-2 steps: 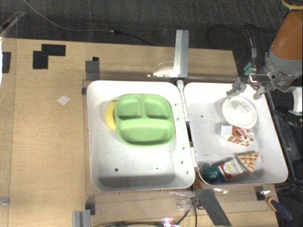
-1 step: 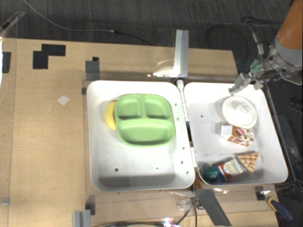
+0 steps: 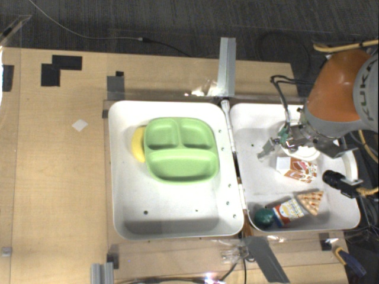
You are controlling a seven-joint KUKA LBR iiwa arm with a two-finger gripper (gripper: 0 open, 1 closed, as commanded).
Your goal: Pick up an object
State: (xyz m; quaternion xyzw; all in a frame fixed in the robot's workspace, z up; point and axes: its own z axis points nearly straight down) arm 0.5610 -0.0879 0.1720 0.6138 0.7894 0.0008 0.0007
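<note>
Over the right bin [image 3: 254,176], toward its far half, hangs the gripper [image 3: 288,139]; whether its jaws stand apart or closed cannot be told from this slant, and nothing shows between them. Just at its four o'clock, a small white round piece [image 3: 306,153] lies on the bin floor, touching or nearly touching the wrist gear; beside that, at five o'clock, lies a flat white packet with red print [image 3: 301,170]. Further toward six o'clock, near the bin's front wall, a packet with a pizza-slice picture [image 3: 303,203] lies tilted, its left end meeting a dark green round object [image 3: 264,217] in the bin's front left corner. Up from the gripper, at two o'clock, rises the arm's orange band [image 3: 333,90], with grey casing beyond it; a black cable [image 3: 283,93] loops at twelve o'clock. Across the divider, at nine o'clock, the left bin [image 3: 172,218] holds a green divided tray [image 3: 179,148]; a yellow object [image 3: 138,145] peeks out from under the tray's left edge. Both bins rest on the pale wooden desk [image 3: 53,176], with black marks [image 3: 59,68] at its far left.
</note>
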